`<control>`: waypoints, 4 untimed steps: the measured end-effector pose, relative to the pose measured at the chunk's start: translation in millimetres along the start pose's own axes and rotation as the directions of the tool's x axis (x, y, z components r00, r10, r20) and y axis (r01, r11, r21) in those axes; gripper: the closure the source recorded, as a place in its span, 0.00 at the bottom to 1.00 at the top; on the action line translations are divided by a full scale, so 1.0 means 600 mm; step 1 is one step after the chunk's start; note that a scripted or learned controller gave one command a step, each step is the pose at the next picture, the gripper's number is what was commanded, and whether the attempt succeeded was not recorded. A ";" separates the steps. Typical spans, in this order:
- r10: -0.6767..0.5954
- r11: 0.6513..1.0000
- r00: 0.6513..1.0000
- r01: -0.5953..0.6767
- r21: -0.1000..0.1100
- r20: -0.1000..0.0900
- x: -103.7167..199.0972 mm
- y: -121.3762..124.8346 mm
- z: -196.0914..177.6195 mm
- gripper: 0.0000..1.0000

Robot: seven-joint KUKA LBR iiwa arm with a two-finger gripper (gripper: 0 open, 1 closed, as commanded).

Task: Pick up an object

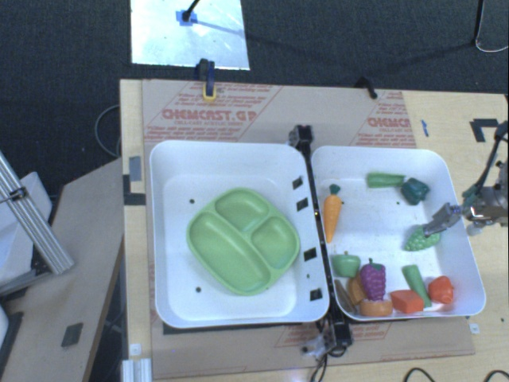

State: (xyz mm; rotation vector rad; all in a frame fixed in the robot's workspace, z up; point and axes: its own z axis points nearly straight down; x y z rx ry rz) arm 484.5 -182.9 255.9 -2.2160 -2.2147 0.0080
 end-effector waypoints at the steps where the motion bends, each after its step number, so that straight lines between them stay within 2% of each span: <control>1: -0.004 1.000 1.000 0.004 -0.011 0.003 0.001 0.004 -0.009 0.00; 2: -0.002 1.000 1.000 0.002 -0.007 0.001 -0.010 0.001 0.091 0.00; 4: -0.003 1.000 1.000 0.003 -0.007 0.001 0.018 0.023 0.258 0.00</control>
